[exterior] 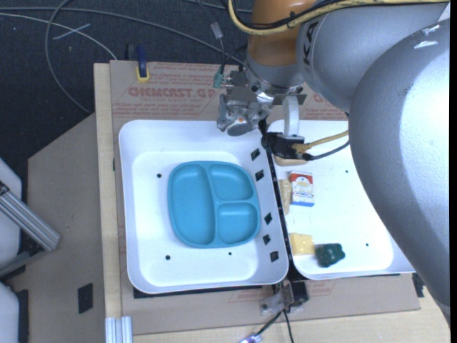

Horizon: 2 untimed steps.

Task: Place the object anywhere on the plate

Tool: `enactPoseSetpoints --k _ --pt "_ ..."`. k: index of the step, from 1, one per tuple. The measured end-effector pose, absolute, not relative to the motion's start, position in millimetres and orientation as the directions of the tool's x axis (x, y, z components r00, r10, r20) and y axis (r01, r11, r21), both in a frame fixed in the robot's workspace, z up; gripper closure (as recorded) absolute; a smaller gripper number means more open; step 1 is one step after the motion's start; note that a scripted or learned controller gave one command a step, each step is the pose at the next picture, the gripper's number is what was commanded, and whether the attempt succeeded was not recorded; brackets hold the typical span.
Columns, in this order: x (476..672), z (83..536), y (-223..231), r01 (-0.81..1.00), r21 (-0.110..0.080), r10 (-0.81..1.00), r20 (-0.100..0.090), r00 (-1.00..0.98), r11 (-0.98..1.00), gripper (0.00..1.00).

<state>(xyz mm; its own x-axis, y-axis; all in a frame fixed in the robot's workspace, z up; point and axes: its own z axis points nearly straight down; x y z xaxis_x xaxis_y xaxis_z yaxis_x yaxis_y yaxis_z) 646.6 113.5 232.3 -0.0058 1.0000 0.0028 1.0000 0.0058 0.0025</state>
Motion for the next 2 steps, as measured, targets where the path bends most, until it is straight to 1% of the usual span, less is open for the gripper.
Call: enactPoseSetpoints --k 1,2 --pt "661.4 230.0 155.5 1.000 0.001 1.000 0.002 -0.005 0.005 1.00" --pt "661.2 230.4 152.7 1.000 0.000 1.000 0.000 -0.002 0.002 0.00"
